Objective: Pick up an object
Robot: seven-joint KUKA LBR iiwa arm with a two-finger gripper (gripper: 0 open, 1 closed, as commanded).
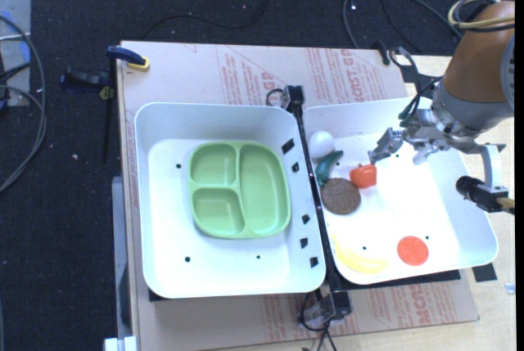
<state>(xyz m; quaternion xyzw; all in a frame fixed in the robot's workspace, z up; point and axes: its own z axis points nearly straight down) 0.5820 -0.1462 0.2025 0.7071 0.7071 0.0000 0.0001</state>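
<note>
Currently my gripper (403, 146) hangs fingers apart, holding nothing, over the right bin (467, 214), just right of the red block (363, 175).

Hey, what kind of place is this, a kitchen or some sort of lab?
Most likely a robotics lab bench, not a kitchen. A robot arm reaches over two white bins set on a cardboard-covered bench, loose cables trail over the dark floor, and the food items, like the banana, look like toys.

We see a green divided tray (240, 189) lying flat in the left white bin (155, 202), a blue clamp (127, 58) at our worktop's (221, 71) back left corner, dark cables (372, 2) on black floor (65, 6)
</note>
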